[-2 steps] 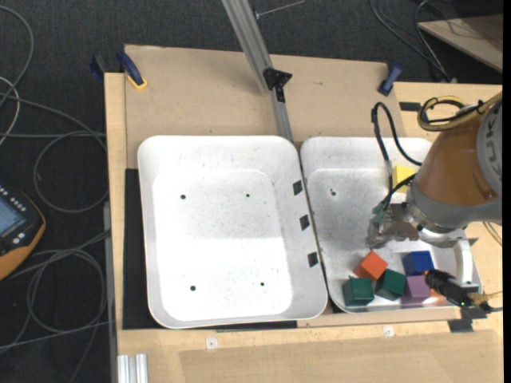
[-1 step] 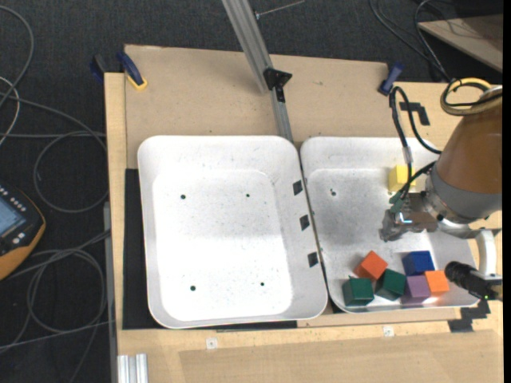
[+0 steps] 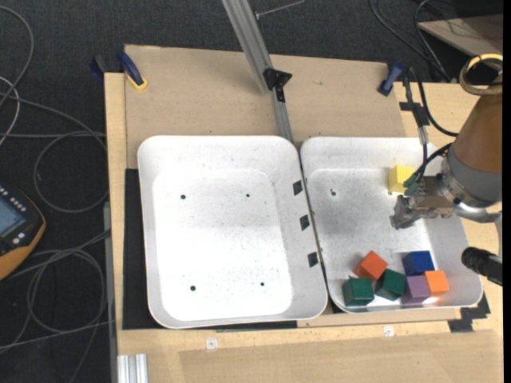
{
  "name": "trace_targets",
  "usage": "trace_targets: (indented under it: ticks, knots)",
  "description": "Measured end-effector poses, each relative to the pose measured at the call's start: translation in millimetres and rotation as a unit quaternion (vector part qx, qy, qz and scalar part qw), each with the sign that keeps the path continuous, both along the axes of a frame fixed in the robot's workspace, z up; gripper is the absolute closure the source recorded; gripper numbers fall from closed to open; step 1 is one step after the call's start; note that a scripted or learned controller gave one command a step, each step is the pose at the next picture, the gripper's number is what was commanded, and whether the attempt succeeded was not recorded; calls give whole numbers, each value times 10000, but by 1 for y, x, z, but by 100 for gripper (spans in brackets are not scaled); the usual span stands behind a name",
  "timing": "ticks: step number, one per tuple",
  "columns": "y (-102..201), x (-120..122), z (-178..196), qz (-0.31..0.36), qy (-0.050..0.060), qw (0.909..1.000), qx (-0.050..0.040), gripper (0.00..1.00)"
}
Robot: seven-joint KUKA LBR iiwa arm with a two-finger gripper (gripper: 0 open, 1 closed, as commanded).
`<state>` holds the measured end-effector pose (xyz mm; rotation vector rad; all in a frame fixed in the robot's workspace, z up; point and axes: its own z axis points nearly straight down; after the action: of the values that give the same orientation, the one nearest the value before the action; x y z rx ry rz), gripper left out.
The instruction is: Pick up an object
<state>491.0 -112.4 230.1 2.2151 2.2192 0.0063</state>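
The claw hangs low in the right bin at centre right of the frame; whether it is spread or pinched together cannot be told. A yellow block lies just above it, and the other blocks cluster at the bin's lower right.
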Motion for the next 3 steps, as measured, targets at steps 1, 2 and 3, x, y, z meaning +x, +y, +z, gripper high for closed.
trace_targets:
  ticks: [1,2,3]
  knots:
    - [42,26,-5,25,26,10000,15,100]
    - [90,46,-12,26,28,10000,17,100]
    - [141,63,5,27,18,10000,19,100]
